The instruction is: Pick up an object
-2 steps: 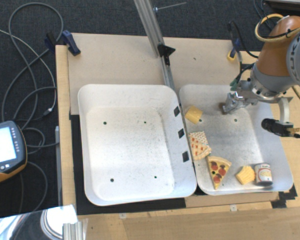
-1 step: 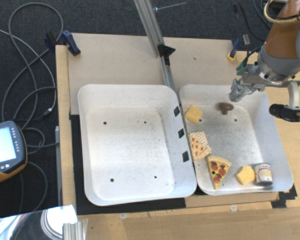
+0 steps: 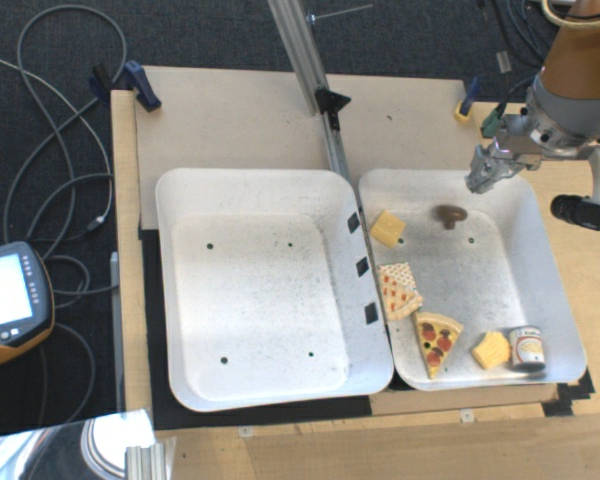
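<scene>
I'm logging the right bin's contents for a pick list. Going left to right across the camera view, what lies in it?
Yellow cheese block → waffle piece → pizza slice → brown mushroom-like piece → second cheese wedge → small can. The end effector hovers over the right bin, at its far edge.

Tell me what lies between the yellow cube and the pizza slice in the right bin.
In the camera view, the waffle lies between the cube and the pizza slice, close to the bin's left wall.
</scene>
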Motion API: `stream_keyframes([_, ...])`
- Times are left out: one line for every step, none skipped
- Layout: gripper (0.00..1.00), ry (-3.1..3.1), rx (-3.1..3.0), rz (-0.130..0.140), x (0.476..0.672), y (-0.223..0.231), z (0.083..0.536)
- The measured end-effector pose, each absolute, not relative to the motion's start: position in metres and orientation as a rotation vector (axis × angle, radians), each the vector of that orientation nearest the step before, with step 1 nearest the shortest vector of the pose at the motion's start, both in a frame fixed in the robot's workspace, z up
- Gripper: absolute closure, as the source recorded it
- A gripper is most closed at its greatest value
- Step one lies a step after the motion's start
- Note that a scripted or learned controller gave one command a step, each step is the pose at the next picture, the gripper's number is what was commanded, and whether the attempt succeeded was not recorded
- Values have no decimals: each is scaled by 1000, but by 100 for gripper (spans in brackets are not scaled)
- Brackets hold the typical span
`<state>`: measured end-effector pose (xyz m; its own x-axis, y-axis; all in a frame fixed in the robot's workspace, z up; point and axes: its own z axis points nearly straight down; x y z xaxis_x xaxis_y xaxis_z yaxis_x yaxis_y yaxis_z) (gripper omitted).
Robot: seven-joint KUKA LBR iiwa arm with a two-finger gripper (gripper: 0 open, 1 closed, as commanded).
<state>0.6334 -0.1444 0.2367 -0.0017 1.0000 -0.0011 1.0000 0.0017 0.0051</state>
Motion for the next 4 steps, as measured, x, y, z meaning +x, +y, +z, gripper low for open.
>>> stream_keyframes([100, 2231, 2217, 0, 629, -90, 239])
stream_keyframes([100, 2232, 2218, -1, 632, -42, 231])
stream_keyframes([100, 2232, 2217, 0, 639, 16, 222])
stream_keyframes([100, 2228, 2214, 6, 648, 59, 227])
